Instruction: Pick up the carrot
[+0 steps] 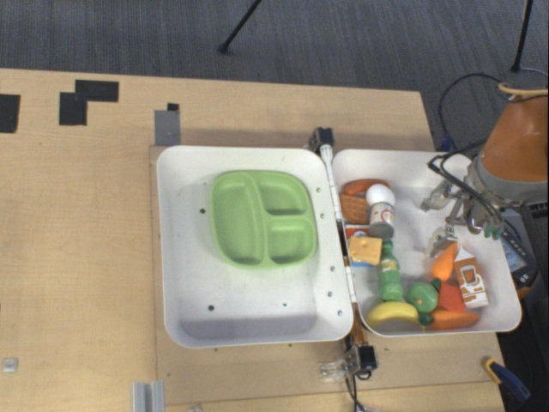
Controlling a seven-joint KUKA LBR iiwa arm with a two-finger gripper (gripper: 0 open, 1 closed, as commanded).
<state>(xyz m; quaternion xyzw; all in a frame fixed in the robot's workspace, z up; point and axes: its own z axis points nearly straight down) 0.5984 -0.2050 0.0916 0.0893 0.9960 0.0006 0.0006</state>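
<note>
Leftmost, the left bin [184,316] holds a green divided plate [262,217] and plays no part in the step. Across the divider, the right bin [412,168] is crowded: a white bottle [381,204] near the top, a yellow cheese wedge [366,249] below it, a green bottle [390,275] running down toward a banana [393,313] at the near wall, and a green pepper [422,296] beside that. Further right lies the carrot [443,263], a small orange piece tilted with one end up toward the gripper [448,240], its lower end close against the pepper and an orange-red piece [452,303]; a small juice carton [470,283] sits just beside it on the right. The gripper hangs right over the carrot's upper end, but whether it is spread or closed on anything is something I cannot tell, since the metal parts blur together. To do the pick well, I judge the grasp should come down centred on the carrot's body, across its narrow width, not at its tip, and clear of the carton and the pepper so neither gets pinched or dragged. A straight, slow lift would then show whether the hold is real.
</note>
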